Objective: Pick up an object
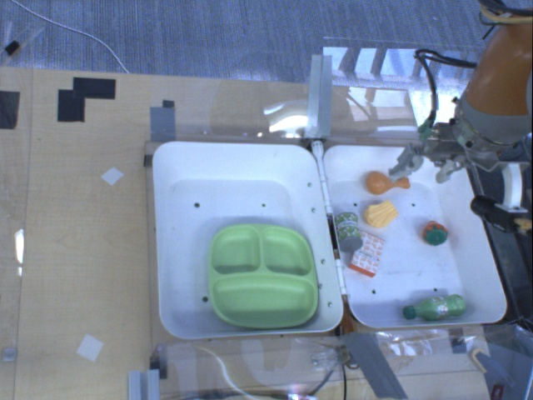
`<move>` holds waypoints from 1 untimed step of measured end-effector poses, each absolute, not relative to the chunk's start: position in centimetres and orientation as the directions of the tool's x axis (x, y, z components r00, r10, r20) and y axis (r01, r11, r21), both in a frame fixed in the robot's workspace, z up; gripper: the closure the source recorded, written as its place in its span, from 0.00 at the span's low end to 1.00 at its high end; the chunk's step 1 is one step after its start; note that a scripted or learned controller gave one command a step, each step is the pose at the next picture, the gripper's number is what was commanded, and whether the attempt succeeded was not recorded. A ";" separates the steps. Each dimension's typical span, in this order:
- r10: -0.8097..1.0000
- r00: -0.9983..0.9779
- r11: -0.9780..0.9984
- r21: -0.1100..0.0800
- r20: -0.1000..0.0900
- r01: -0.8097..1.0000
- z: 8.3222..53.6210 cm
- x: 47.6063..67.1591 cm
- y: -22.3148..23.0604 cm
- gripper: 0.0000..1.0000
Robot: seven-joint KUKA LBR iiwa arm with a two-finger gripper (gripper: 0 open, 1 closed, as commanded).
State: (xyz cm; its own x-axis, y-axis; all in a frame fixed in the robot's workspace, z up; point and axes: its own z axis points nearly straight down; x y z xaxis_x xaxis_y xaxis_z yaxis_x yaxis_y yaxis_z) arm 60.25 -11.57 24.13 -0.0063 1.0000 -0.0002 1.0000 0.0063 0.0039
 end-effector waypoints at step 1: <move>0.995 0.101 -0.101 0.002 0.000 0.995 10.6 66.0 -13.4 0.00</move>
